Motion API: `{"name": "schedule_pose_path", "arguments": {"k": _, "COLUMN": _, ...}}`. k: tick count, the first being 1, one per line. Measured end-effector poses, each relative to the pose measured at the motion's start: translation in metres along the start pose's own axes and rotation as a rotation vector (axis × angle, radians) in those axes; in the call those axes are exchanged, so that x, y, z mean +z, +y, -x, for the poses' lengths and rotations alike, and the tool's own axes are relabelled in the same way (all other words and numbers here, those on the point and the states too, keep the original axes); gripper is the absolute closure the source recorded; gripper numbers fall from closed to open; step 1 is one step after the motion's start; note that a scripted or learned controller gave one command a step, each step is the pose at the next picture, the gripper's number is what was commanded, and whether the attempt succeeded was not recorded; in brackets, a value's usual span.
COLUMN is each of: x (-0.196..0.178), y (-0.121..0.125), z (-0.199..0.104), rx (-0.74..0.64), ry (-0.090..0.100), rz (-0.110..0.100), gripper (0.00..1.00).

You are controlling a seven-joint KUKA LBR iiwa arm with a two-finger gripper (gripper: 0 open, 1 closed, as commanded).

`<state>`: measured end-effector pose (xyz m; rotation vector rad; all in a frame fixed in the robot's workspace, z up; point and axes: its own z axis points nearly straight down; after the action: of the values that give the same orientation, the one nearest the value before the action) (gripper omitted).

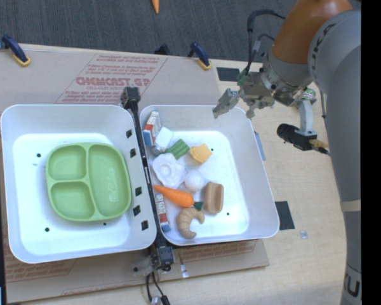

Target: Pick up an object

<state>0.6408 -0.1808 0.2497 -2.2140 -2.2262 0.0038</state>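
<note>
Several toy foods lie in the right bin (257, 189): an orange carrot (174, 196), a tan croissant (189, 222), a brown bread roll (213, 197), a yellow cheese wedge (200, 152), a green piece (178, 149), a white egg (193, 182) and a white frilly piece (167, 168). My gripper (237, 107) hangs above the bin's far right corner, apart from all of them. It is open with nothing between its fingers.
The left bin (13, 189) holds a green divided plate (89, 181). A small carton (152, 126) and a flat packet (160, 211) lean along the right bin's left wall. Clamps (200, 54) grip the board's far edge. A stray carrot (155, 2) lies on the floor.
</note>
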Motion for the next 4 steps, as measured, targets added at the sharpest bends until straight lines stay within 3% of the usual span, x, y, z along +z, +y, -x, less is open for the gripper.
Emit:
{"name": "schedule_pose_path", "arguments": {"k": 1, "x": -0.119, "y": -0.013, "z": 0.007, "rx": 0.000, "ry": -0.001, "rz": 0.004, "gripper": 0.00}}
{"name": "schedule_pose_path", "arguments": {"k": 2, "x": 0.009, "y": -0.033, "z": 0.030, "rx": 0.000, "ry": 0.001, "rz": -0.002, "gripper": 0.00}}
{"name": "schedule_pose_path", "arguments": {"k": 3, "x": 0.105, "y": -0.105, "z": 0.029, "rx": 0.000, "ry": 0.002, "rz": -0.003, "gripper": 0.00}}
{"name": "schedule_pose_path", "arguments": {"k": 4, "x": 0.155, "y": -0.161, "z": 0.028, "rx": -0.002, "ry": 0.004, "rz": 0.008, "gripper": 0.00}}
